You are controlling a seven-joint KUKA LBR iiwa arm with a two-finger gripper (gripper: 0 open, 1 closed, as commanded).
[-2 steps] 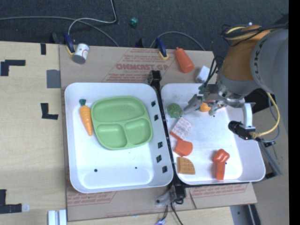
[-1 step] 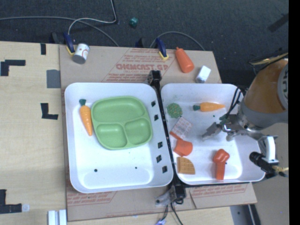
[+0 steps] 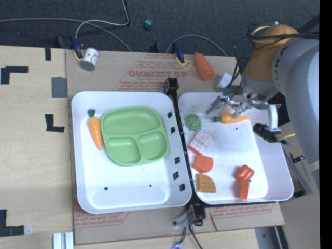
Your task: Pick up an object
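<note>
Small orange carrot-like piece (image 3: 233, 119), lying roughly level, upper part of right bin (image 3: 270, 160), between pincer (image 3: 222, 113) fingers.

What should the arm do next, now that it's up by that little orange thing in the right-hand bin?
Probably lift slowly and see whether the small orange piece comes along. The gripper sits right over its left end near the top of the right bin, but whether it truly has a grip can't be judged from here.
</note>
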